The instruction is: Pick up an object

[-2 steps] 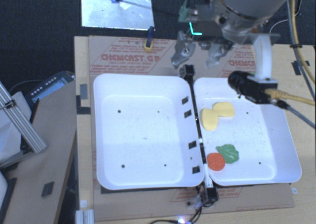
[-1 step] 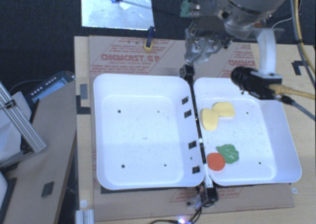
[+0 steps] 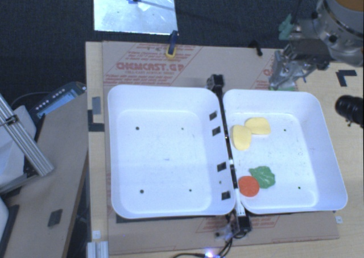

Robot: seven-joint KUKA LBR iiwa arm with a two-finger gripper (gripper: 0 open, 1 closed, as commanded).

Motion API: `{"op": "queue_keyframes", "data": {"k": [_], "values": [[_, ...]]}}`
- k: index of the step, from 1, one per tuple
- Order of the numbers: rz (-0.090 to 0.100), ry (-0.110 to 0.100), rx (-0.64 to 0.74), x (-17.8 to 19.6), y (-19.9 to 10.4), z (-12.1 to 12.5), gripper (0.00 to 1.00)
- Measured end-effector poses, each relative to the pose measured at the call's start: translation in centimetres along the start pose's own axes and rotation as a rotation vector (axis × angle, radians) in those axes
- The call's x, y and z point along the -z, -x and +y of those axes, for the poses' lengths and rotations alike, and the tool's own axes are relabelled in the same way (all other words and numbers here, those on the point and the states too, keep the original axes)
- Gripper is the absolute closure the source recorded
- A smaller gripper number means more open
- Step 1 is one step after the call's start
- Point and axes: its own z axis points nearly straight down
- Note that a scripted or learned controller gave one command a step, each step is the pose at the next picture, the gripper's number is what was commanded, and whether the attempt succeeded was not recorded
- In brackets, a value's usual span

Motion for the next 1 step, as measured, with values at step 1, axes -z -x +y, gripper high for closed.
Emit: {"op": "queue_keyframes", "data": {"k": [1], "values": [[-0.001,0.002,0.000,-0.02,9.68,0.11,1.00]]}}
